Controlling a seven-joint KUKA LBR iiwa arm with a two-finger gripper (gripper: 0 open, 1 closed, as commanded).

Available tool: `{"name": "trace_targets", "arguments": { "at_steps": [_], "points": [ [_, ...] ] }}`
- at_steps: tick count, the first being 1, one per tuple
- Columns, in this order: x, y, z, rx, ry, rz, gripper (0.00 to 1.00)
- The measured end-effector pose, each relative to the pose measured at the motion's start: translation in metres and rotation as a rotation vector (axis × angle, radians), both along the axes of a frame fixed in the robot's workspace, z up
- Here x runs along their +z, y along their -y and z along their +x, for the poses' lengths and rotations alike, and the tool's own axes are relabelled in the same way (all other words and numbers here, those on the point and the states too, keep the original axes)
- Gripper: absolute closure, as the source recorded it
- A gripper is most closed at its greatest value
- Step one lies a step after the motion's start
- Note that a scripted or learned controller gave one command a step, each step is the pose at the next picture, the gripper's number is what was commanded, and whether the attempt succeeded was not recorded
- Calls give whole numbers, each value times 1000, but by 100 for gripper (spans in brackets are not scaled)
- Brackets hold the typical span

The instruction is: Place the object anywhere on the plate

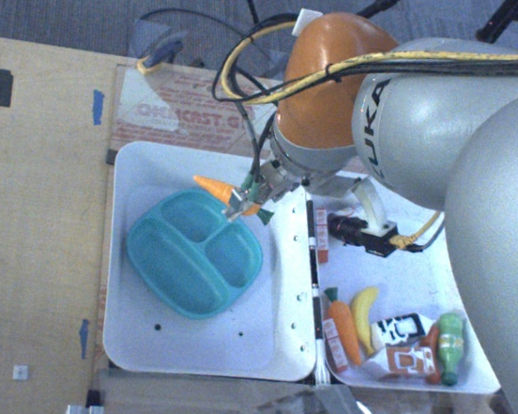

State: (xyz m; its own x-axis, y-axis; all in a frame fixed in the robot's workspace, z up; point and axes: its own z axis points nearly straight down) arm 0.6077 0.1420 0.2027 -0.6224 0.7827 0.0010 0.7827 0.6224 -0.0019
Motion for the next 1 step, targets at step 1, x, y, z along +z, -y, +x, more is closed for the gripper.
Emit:
{"name": "trace_targets", "arguments": {
  "at_steps": [1],
  "points": [
    [0, 0, 0, 0, 0, 0, 0]
  ]
}}
